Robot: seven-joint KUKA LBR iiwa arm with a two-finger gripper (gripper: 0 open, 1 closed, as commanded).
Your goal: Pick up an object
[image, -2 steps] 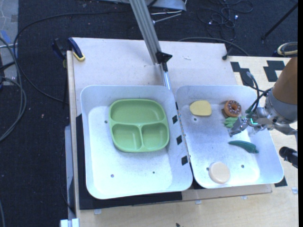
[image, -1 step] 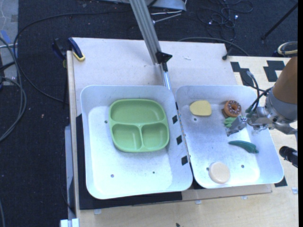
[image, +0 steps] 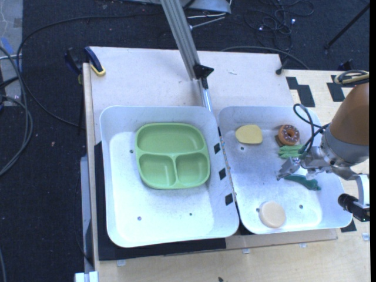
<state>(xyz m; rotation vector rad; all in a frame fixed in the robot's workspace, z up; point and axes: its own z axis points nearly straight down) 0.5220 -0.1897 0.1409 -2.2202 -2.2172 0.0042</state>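
Note:
The right bin holds a yellow lump near its back, a brown sprinkled donut to the right of it, and a beige round disc near the front edge. A green item lies just below the donut, and a darker green piece shows lower right. My gripper reaches in from the right and hangs low between those two green parts, close over the bin floor. Whether anything sits in its grasp is hidden by the wrist.
The left bin carries a green three-compartment plate. A slanted metal pole rises behind the bins. The grey arm with its orange band covers the right bin's right edge. Cables lie on the dark floor beyond the bench.

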